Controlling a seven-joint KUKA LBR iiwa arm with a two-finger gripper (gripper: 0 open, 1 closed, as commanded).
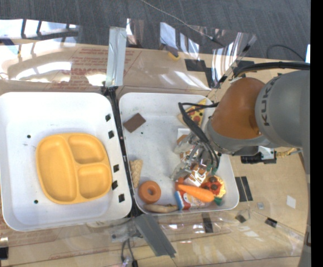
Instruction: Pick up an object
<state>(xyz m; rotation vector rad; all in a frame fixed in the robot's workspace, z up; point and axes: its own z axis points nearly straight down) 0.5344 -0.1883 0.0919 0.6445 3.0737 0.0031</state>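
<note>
My gripper point(193, 159) reaches down into the right bin point(160, 110), over a heap of toy food at its right side. An orange carrot point(195, 193) and a pizza slice point(214, 186) lie just below it. A brown doughnut point(149, 192) sits near the bin's front, with a tan sausage-like piece point(160, 208) beside it. A brown chocolate square point(134, 122) lies at the bin's upper left, and a waffle cone point(136, 171) rests by the left wall. The arm's orange band hides part of the heap.
The left bin point(16, 115) holds a yellow divided plate point(72, 167). Black clips line the wall between the two bins. Clear plastic sheeting and cardboard lie behind the bins.
</note>
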